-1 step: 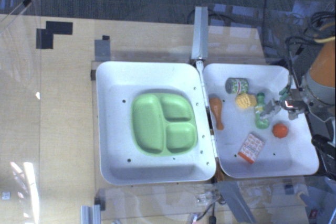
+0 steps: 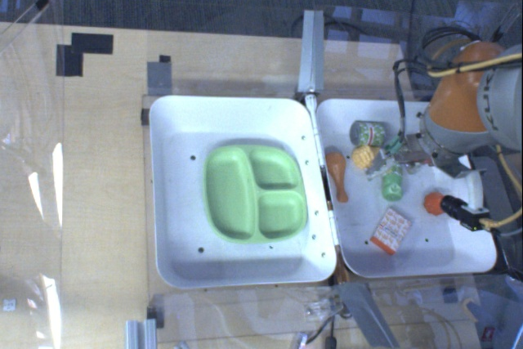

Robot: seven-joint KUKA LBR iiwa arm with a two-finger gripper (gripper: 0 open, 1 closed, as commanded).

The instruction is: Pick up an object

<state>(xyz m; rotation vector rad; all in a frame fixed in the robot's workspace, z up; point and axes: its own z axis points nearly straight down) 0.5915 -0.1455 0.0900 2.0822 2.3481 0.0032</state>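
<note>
Tool (image 2: 398, 156) above green bottle (image 2: 392, 184), contact unclear

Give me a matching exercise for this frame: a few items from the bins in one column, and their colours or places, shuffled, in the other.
Things:
1. divided tray
2. can
3. carrot-shaped toy
4. small patterned box

Descriptions:
A. orange, lying just inside the left wall of the right bin
B. light green, in the middle of the left bin
C. red and white, toward the near side of the right bin
D. on its side near the far edge of the right bin

Pairs: 1-B, 2-D, 3-A, 4-C
</note>
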